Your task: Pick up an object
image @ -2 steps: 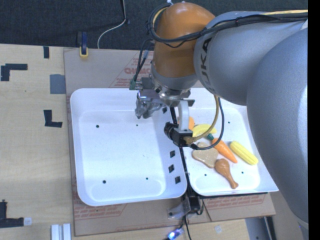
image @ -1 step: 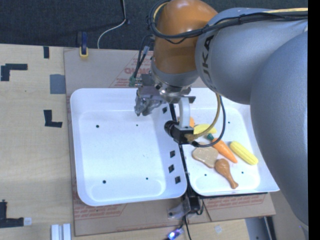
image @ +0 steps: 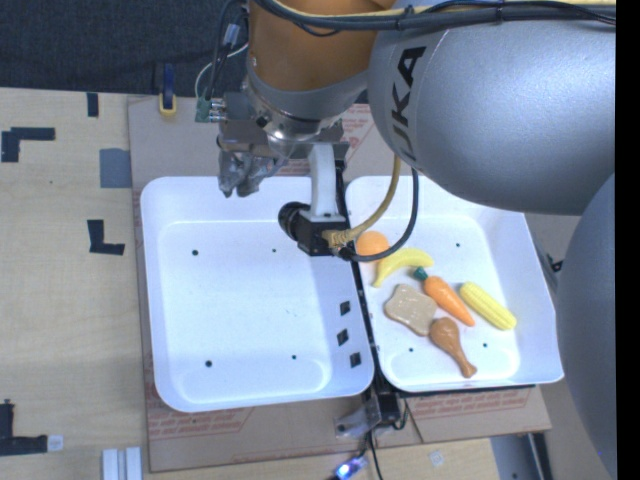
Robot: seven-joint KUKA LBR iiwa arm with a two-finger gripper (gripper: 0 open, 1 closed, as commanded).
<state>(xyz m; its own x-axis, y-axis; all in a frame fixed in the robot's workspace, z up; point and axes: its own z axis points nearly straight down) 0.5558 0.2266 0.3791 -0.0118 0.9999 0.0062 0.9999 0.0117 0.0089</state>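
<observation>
Toy food (image: 440,303) in right bin (image: 520,368), fingers (image: 238,178) over left bin's far rim, spread hard to tell

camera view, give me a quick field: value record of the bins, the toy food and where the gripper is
left bin: white, shallow, bare floor with a few dark dots
right bin: white, shallow, holds the toy food
items: orange, banana, carrot, corn cob, bread slice, chicken drumstick
layout: items clustered together, orange nearest the divider between bins
gripper: above the far edge of the left bin, away from the food
held object: none seen between the fingers
finger state: cannot tell
</observation>
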